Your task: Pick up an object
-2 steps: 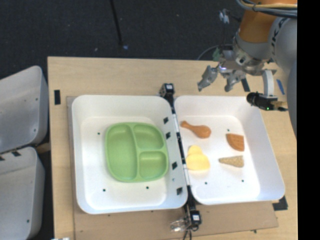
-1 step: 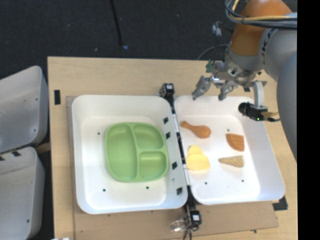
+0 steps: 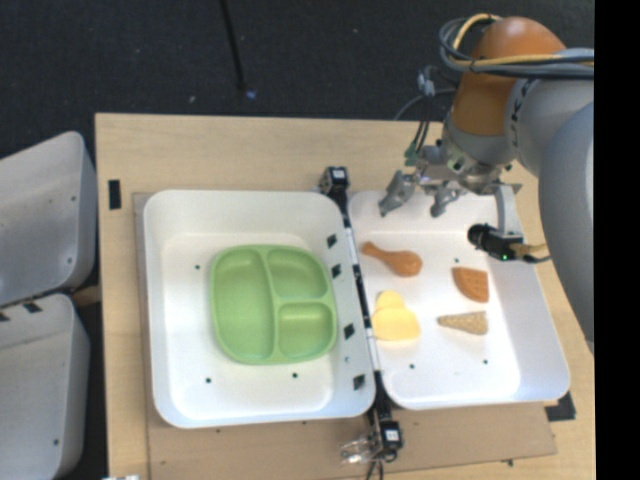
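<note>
Nearest the camera, at the bottom edge of the wooden bench (image 3: pixel 120 448), a small metal clip (image 3: pixel 365 451) sits below the seam where the two white bins meet. Above it to the left, the left bin (image 3: pixel 180 388) holds a green divided plate (image 3: pixel 272 303), lying flat with its three compartments facing up. Across the seam, the right bin (image 3: pixel 500 368) carries four small food-shaped objects. One is a yellow piece (image 3: pixel 394 318) just beside the seam, and well to its right lies a tan wedge (image 3: pixel 465 322). Above that wedge is an orange-brown slice (image 3: pixel 471 283), and a brown drumstick (image 3: pixel 392 259) lies above the yellow piece with its narrow end pointing toward the seam. All four lie apart from each other on the bin floor. Over the far edge of the right bin, the gripper (image 3: pixel 420 196) hangs from the grey arm with its orange band (image 3: pixel 500 63), its two fingers (image 3: pixel 393 197) spread apart and nothing between them. It sits above and clear of the drumstick, the closest of the objects. A black fitting (image 3: pixel 334 179) marks the top of the seam between the bins.
</note>
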